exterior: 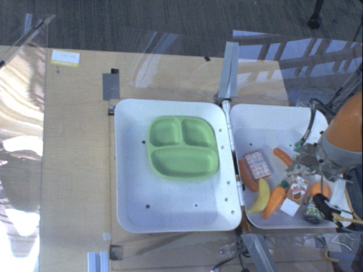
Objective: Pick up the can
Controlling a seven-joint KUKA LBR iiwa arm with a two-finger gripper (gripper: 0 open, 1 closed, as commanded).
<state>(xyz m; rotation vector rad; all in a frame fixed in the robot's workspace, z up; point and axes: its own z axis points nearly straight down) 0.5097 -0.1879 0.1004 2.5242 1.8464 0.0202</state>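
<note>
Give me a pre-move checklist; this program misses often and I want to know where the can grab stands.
1. Can located: ok, right bin, front right corner.
2. Can upright: cannot tell, partly hidden.
3. Gripper over the can: not ok, it sits farther back, above a packet.
4. Room around the can: not ok, packet and a carrot crowd it.
5. Can in the gripper: not ok, it lies in the bin.

From my seat, the right bin point(266, 118) is crowded along its near edge: banana point(262, 195), carrot point(274, 202), can point(311, 212) and a small box point(257, 164) lie close together, with the arm point(343, 135) over its right side. Its far half lies open. In the left bin point(130, 208), open floor surrounds the green tray point(183, 147).
</note>
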